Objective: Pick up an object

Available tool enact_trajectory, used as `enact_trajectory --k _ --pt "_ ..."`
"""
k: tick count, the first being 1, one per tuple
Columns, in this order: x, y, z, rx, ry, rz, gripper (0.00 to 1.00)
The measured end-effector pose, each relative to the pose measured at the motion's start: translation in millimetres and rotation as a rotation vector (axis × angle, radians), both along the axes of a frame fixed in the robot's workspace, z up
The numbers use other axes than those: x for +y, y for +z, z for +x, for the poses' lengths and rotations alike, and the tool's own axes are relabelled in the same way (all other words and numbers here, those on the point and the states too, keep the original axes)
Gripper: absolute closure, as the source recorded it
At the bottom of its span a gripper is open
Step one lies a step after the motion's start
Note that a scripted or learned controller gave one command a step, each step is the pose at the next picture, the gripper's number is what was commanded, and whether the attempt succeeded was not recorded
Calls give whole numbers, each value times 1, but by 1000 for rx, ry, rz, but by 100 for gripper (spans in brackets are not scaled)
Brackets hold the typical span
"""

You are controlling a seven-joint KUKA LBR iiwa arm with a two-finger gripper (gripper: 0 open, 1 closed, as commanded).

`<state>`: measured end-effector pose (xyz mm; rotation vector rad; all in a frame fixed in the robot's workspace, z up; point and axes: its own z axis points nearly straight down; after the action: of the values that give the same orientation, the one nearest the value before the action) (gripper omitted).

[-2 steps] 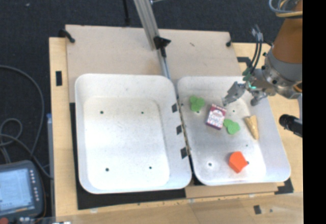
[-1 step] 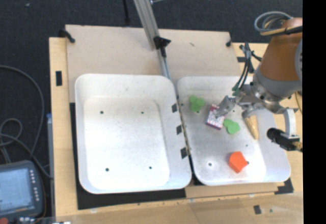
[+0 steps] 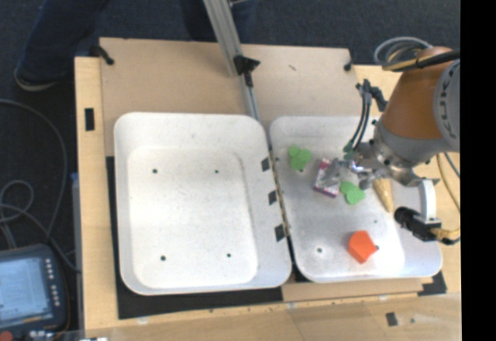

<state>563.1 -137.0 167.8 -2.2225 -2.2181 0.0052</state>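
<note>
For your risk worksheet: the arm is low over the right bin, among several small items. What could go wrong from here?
1. The hand sits amid a purple-white item and a green piece lying close together, so it may catch both or neither.
2. Closing could knock the green piece aside.
3. The orange block lies apart, likely safe.

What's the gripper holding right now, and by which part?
Cannot tell. The gripper sits low in the right bin, right among a purple-white item and a green piece, but no object shows clearly between its fingers.
</note>
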Motion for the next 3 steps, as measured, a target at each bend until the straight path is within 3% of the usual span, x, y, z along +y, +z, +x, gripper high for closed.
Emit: enact_trajectory --k 1,2,3 --pt "-1 -43 -5 0 0 0 0" --pt "-2 -30 -3 -9 -8 0 100" --pt "-12 29 4 -11 -3 -2 100"
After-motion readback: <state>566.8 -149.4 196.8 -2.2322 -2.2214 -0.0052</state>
